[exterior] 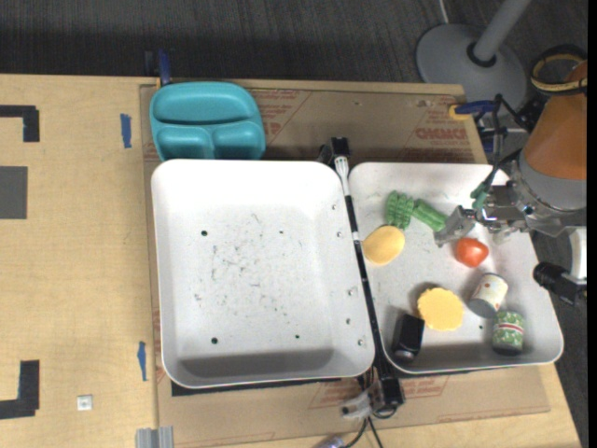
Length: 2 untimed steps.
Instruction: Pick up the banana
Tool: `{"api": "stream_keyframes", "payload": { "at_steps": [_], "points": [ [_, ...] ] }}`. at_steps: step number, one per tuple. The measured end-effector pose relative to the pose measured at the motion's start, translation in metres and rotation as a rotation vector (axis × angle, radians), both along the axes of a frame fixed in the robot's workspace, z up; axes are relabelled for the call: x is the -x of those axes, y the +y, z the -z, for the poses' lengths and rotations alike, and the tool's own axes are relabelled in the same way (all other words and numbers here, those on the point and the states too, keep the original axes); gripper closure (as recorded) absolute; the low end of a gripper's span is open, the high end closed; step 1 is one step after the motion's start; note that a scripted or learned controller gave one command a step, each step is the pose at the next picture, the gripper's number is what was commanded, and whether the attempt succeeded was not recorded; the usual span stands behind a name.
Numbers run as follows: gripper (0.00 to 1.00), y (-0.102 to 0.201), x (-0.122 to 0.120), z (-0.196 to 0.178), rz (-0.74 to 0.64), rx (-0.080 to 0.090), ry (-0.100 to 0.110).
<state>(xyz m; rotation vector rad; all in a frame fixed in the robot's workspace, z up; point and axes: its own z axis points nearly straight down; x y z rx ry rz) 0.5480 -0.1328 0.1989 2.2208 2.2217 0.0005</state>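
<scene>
Nearest the lens, a clip with cables [378, 398] sits at the bench's front edge, where the two bins meet. The left bin [177, 250] has only scuffs on its floor, and a teal tray [207, 119] lies just behind its back rim.

In the right bin [552, 343], going left to right:
- A black block [407, 334] lies in the front left corner.
- A yellow lump [383, 245] lies against the left wall.
- A green toy [413, 212] lies near the back.
- A yellow disc [439, 308] lies toward the front.
- A red ball [472, 252] lies mid-bin.
- A pale can [488, 293] and a green can [508, 332] lie by the front right corner.

Nothing here has a plain banana shape. The banana is probably one of the two yellow things (the lump seems likelier), but which one cannot be told.

The gripper [462, 222] hangs over the middle of the right bin, just beside the green toy's right end and behind the red ball. Whether it is open or closed cannot be told. Nothing yellow is near it.

This looks like the approach step, with no grasp made yet. The next move calls for travel leftward to the lump, or forward to the disc, then a descent clear of the green toy and the bin wall.

The arm [560, 147] is cut off at the right, and the wrist hides part of the bin's back right corner.
</scene>
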Motion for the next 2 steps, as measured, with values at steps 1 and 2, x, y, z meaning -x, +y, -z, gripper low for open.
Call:
{"api": "stream_keyframes", "payload": {
  "at_steps": [1,2],
  "points": [
    [0.00,0.033,0.048,0.069,0.018,-0.001,0.002],
    [0.00,0.041,0.068,0.113,0.132,-0.001,-0.002]
  ]
}}
